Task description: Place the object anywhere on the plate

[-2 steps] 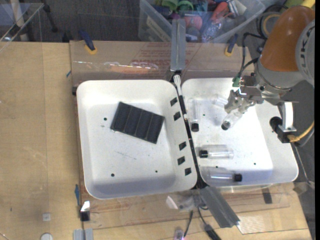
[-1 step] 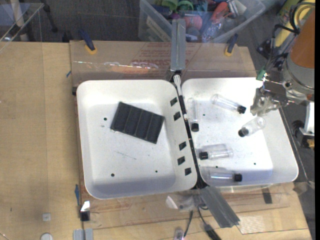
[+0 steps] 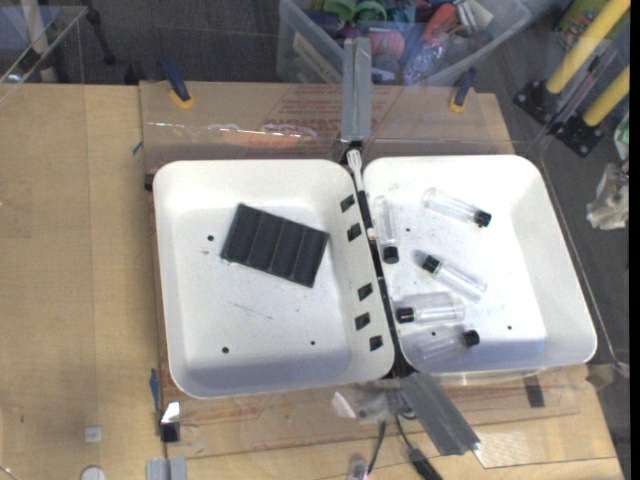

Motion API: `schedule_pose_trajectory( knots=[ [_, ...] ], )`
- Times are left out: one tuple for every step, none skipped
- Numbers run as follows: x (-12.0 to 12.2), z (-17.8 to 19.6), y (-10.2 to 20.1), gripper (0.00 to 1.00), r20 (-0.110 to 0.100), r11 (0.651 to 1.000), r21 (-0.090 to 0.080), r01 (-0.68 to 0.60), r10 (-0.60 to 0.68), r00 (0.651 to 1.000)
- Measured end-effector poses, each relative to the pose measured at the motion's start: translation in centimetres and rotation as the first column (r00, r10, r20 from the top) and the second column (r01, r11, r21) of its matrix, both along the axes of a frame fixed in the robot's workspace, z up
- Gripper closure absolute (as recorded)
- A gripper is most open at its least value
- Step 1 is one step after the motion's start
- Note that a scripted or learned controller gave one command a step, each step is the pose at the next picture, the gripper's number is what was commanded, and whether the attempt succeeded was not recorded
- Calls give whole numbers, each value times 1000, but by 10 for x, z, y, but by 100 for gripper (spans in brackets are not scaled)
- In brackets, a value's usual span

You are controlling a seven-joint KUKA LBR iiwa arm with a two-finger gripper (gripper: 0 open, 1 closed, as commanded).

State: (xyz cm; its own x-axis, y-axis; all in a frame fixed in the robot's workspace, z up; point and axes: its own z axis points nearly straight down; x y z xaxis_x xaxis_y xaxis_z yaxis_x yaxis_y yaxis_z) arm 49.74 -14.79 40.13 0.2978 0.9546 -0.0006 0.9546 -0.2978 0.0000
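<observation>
A dark ribbed rectangular plate (image 3: 275,244) lies flat in the left bin (image 3: 200,358), a little above its middle and tilted slightly. The right bin (image 3: 560,298) holds several clear plastic vials with black caps: one at the upper right (image 3: 455,208), one upright-lying along the divider (image 3: 386,230), one in the middle (image 3: 451,273), and more near the lower edge (image 3: 430,312) (image 3: 443,344). Nothing rests on the plate.
A clear tub of colourful toys (image 3: 400,13) stands behind the bins. Between the bins runs a grey divider bar (image 3: 356,88) with black clips. Yellow tubes (image 3: 600,28) lean at the far right. Wooden bench surrounds both bins.
</observation>
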Motion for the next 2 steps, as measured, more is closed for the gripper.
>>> schedule_pose_trajectory(
  knots=[
    [0,0,0,0,0,1000,0,-1,1,1000],
    [1,10,1,100,0,1000,-2,-4,4,1000]
  ],
)
